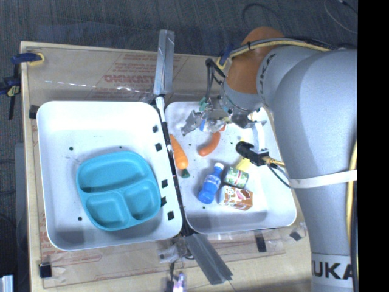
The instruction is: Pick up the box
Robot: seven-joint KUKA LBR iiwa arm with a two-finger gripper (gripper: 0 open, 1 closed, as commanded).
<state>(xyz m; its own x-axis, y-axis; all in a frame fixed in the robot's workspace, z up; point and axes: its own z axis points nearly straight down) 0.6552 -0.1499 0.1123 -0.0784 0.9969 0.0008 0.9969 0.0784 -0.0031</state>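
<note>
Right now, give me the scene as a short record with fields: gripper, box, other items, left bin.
gripper: gripper low over the right bin's far end, near the sausage
box: box lying near the bin's front, untouched
around box: blue bottle to its left, small can just behind it
other items: carrot along the bin's left wall
left bin: left bin holds a blue divided tray

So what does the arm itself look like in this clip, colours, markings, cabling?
The arm is a bulky, rounded light-grey body with an orange band above the wrist. White KUKA lettering shows near its base. A thin pale strap wraps its middle, and dark cables loop around the wrist. The gripper is a small metallic grey assembly with dark parts; its detail is too blurred to make out.
</note>
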